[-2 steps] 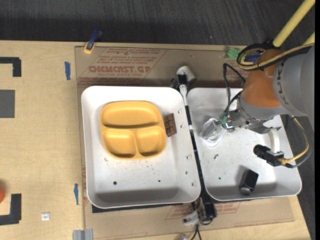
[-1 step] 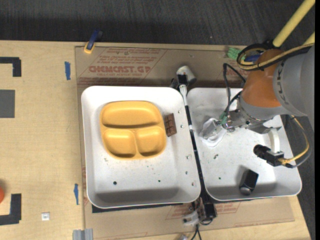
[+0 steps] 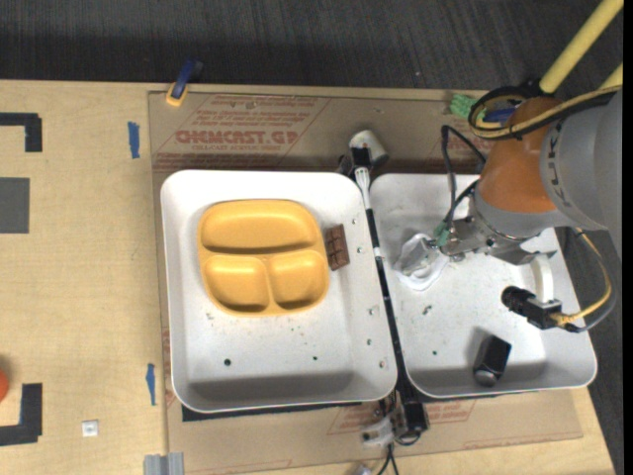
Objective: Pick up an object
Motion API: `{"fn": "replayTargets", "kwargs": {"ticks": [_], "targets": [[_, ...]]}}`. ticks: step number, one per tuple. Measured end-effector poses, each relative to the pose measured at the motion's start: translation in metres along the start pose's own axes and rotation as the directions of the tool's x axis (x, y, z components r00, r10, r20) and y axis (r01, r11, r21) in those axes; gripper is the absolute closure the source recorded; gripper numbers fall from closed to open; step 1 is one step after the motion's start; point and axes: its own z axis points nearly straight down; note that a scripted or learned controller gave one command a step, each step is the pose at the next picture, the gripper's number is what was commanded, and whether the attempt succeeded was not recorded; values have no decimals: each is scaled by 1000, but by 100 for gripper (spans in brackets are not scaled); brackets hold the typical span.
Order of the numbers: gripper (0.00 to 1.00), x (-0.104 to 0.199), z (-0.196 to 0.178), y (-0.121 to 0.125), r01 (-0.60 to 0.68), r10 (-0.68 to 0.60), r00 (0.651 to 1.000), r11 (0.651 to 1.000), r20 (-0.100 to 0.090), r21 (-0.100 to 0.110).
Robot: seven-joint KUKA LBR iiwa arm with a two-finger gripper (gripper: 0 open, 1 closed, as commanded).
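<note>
- Your end effector [image 3: 435, 247] hangs low in the right-hand white bin [image 3: 554, 369], just beside a small clear crumpled plastic object [image 3: 417, 257].
- You cannot tell its state.
- A black block [image 3: 491, 357] lies nearer that bin's front.
- This looks like the reach step; next, centre over the object and confirm a grip.

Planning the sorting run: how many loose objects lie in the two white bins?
4. Left bin: yellow divided tray and small brown block beside it. Right bin: clear plastic object by the gripper, black object near the front. The arm may hide more.
</note>
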Motion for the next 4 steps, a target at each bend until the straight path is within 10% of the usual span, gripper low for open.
{"fn": "replayTargets", "kwargs": {"ticks": [4], "targets": [[0,0,0,0,0,0,1000,1000,0,0]]}}
